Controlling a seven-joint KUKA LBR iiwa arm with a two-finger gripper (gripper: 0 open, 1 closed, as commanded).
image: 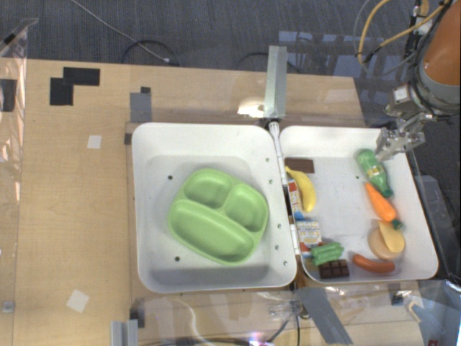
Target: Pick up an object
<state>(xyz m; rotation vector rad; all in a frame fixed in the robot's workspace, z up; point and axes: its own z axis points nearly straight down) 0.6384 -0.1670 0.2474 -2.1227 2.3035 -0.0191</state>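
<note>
My gripper (395,144) hangs over the far right corner of the right bin (338,150), just right of a green bottle (374,171) lying on the bin floor. Nothing shows between its fingers. Below the bottle lie an orange carrot (380,202), a tan pear-shaped piece (387,241) and a red sausage (373,264). A yellow banana (305,188) lies along the bin's left side, with a brown chocolate bar (333,269), a green piece (328,252) and a small white carton (308,231) near the front left.
The left bin (151,150) holds a green divided plate (218,215). A metal post (276,81) stands behind the divider between the bins. Yellow and black cables (389,13) loop above the arm at the top right.
</note>
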